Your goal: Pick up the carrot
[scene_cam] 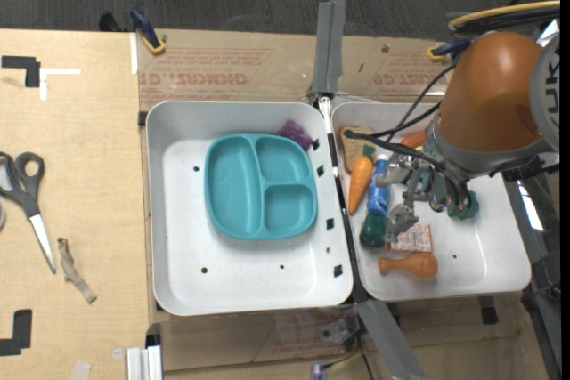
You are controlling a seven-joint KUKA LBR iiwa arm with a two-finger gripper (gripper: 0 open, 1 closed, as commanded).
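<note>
Carrot untouched against the right bin's left wall

Carrot (pixel 358 181) lies in the right bin (pixel 499 271), hard up by its left wall, thick end down and its tip pointing up toward the bin's far edge. Just to its right I see a blue bottle-like item (pixel 378 191) standing close alongside, and below that a dark green piece (pixel 371 232). Lower still, an orange-brown toy (pixel 408 264) shaped like a drumstick lies flat on the bin floor, with a small red-and-white packet (pixel 413 238) just above it.

From my screen the arm (pixel 492 93) comes in from the right, its orange band bulking over the bin's far corner. The gripper (pixel 403 214) hangs over the middle of the right bin — to the right of the carrot and apart from it, above the packet. I cannot tell whether the fingers are apart or together; cables and metalwork clutter that spot. Nothing shows between them that I can make out.

In the left bin (pixel 169 218) sits a teal divided plate (pixel 262 186), with a purple object (pixel 297 133) at its far edge. On the worktop (pixel 71 191) to the left — scissors (pixel 28 205).
</note>
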